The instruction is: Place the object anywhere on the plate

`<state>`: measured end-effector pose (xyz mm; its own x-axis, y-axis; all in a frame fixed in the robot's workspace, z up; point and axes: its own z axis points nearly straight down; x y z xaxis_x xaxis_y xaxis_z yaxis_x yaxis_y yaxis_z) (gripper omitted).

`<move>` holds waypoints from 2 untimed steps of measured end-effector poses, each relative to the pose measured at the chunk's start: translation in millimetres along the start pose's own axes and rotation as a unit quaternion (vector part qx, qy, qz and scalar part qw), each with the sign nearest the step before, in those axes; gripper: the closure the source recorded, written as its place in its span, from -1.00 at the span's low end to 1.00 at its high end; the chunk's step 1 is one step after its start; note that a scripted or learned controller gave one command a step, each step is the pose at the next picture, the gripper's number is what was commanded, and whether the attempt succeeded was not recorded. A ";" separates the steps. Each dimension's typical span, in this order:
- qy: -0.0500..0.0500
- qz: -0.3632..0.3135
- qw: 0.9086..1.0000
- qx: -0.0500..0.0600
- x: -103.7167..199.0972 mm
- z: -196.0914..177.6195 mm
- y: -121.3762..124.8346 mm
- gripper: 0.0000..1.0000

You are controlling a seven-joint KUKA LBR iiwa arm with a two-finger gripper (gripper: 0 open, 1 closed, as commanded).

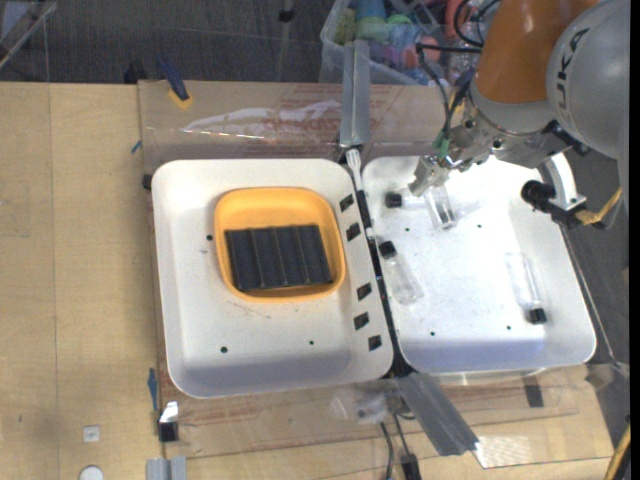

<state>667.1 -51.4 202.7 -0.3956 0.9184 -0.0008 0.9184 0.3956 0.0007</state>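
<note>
Camera view: dark ribbed object [278, 258] lies on orange plate [280, 241], long axis left-right; claw [432, 176] state unclear.

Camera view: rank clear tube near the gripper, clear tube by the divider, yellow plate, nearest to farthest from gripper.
From the gripper:
1. Clear tube near the gripper, right bin, just below the fingers.
2. Clear tube by the divider, right bin's left edge.
3. Yellow plate, left bin, bearing a dark ribbed block.

Black letters "UKA" — partly cut off — on the grey arm [600, 58].
</note>
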 end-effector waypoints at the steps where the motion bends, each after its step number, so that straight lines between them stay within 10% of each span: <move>1: 0.001 -0.072 0.997 0.001 10.3 -1.3 4.7 1.00; 2: -0.001 -0.127 0.992 -0.001 13.8 -35.1 7.1 1.00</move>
<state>668.1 -36.0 237.8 -0.6146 0.7888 -0.0024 0.7888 0.6146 0.0020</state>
